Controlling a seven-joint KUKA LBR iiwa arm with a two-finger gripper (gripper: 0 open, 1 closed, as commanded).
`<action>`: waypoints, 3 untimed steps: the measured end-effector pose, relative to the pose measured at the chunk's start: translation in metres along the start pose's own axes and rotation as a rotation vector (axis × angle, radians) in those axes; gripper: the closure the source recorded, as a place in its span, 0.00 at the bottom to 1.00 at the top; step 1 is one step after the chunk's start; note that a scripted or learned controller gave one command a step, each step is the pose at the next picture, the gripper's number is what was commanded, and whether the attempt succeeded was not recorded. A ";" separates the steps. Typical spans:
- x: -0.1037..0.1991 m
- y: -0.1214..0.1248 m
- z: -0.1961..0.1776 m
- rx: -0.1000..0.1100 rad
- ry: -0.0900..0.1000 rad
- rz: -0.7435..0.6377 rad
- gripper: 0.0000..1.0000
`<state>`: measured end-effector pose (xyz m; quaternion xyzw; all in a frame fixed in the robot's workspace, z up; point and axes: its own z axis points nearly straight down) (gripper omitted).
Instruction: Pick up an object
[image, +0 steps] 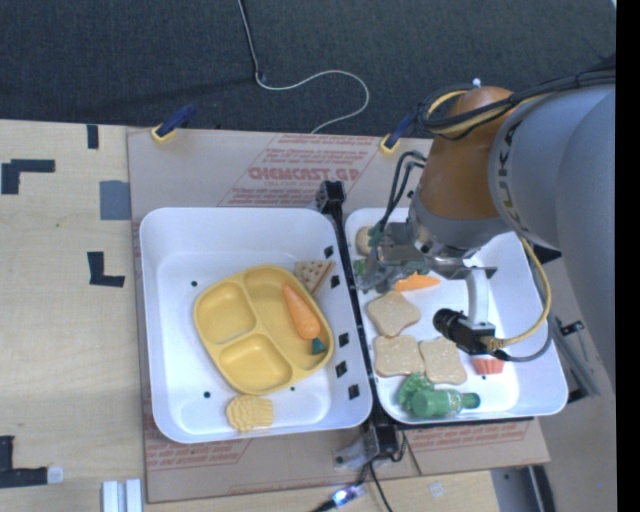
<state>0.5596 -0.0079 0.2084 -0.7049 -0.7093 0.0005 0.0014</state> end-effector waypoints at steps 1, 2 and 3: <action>0.052 -0.010 0.001 0.001 0.001 -0.001 1.00; 0.082 -0.022 -0.010 0.000 0.000 0.001 1.00; 0.075 -0.024 -0.013 0.000 -0.001 0.004 1.00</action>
